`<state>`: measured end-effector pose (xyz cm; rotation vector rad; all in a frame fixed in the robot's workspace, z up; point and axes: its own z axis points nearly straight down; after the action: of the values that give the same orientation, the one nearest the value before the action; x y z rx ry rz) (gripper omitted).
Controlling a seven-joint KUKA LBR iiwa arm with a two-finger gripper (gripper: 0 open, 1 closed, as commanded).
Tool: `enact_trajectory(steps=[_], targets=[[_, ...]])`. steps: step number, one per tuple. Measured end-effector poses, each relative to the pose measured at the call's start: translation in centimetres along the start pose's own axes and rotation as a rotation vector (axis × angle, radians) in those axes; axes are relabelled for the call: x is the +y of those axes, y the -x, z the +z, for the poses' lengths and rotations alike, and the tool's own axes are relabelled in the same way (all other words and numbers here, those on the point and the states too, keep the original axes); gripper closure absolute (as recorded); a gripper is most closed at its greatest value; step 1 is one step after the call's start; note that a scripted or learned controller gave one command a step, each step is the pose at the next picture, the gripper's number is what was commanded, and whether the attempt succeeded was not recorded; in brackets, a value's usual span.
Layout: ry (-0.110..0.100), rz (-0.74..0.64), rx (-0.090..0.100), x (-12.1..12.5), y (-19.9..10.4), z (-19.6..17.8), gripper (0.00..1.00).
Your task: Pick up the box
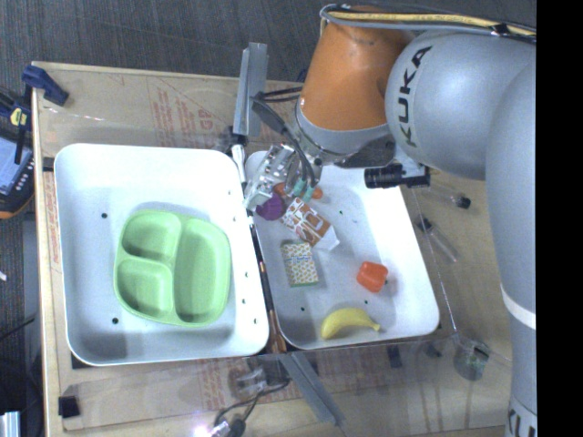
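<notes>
- The box [300, 264] is seen lying flat on the floor of the right bin [405, 244], near the bin's middle and a little toward its left wall; it is a small patterned carton, and nothing is touching it.
- The arm [437, 89] is reached in from the right and is held over the far end of the right bin, its orange band being plainly visible above the wrist.
- The left bin [82, 180] is occupied by a green divided tray [173, 267], which plays no part in the task.
- The task is judged to be at an early stage: the box has not been lifted, no contact has been made, and approach, closing and lifting are all left to be done.
- The gripper [290, 178] is found at the far left corner of the right bin, above a purple object [271, 208] and a crumpled packet [308, 222]; whether it is released or clenched cannot be told, and nothing is seen to be grasped.
- The box's long axis is judged to run roughly from far to near across the bin, tilted slightly; which end is its front cannot be made out.
- A banana [348, 323] and a red-orange object [372, 276] are seen nearer the front, apart from the box.
</notes>
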<state>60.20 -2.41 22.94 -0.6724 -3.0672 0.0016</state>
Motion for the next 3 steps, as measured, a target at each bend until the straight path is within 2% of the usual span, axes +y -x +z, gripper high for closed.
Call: enact_trajectory(steps=[1,2,3], targets=[[-0.002,0.537,0.003,-4.2,-1.3,0.8,1.0],[-0.001,1.119,0.002,-0.1,-0.7,3.9,1.0],[-0.002,0.981,0.004,-5.8,-1.5,3.9,1.0]])
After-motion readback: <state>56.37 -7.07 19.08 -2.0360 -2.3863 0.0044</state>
